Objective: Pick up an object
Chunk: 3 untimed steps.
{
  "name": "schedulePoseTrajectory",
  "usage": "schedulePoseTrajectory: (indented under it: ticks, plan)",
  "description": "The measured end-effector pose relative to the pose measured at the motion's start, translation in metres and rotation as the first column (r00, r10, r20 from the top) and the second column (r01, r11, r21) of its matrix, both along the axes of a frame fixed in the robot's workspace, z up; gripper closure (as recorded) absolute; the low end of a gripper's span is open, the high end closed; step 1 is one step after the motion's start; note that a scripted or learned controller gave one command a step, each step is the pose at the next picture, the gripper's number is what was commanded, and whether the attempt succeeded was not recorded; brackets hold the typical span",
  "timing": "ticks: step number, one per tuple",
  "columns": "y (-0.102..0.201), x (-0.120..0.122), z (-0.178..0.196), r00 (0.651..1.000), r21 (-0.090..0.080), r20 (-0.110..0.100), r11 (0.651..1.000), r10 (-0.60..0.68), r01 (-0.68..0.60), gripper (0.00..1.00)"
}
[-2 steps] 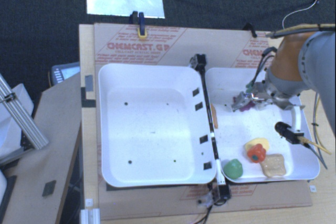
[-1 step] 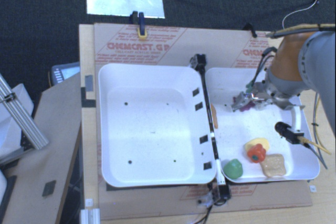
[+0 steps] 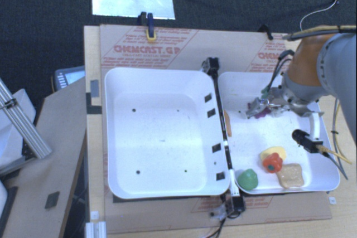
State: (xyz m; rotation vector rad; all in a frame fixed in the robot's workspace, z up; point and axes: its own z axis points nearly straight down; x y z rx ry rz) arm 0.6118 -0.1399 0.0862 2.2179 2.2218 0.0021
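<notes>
Right white bin (image 3: 329, 175), jaws (image 3: 257, 108) on purple object (image 3: 261, 113)

Toys (image 3: 272, 162) in right bin (image 3: 241, 82), near corner.

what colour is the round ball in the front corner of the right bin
Green. The ball shows in the camera view, at the right bin's near-left corner.

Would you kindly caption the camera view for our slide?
Gripper low over a purple object in the right bin, which also holds a green ball.
</notes>
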Motion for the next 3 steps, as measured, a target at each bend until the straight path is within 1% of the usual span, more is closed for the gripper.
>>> schedulePoseTrajectory:
  ticks: [1, 2, 3]
  plan:
    - [-0.022, 0.041, -0.001, 1.0, -0.001, 0.004, 1.0, 0.003, -0.003, 0.0]
    - [-0.049, -0.063, 0.002, 1.0, 0.002, -0.008, 1.0, -0.006, 0.006, 0.0]
    - [-0.017, 0.013, -0.001, 1.0, -0.001, 0.005, 1.0, 0.006, -0.006, 0.0]
